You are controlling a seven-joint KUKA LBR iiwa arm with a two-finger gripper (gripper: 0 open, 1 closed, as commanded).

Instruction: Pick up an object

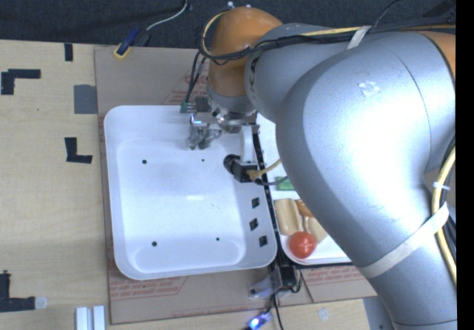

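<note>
My gripper [198, 137] hangs over the far edge of the left white bin [148, 247], below the orange wrist band. Its metal fingertips sit close together with nothing visible between them. In the right bin [326, 256], mostly hidden under my arm, lie a red round object [301, 245], a tan bun-like object [290, 213] and a bit of something green [285, 186].
The big grey arm covers most of the right bin and the right side of the view. A black divider with clips [257, 203] runs between the bins. Cardboard lies under the bins. A cable [159, 21] trails at the back.
</note>
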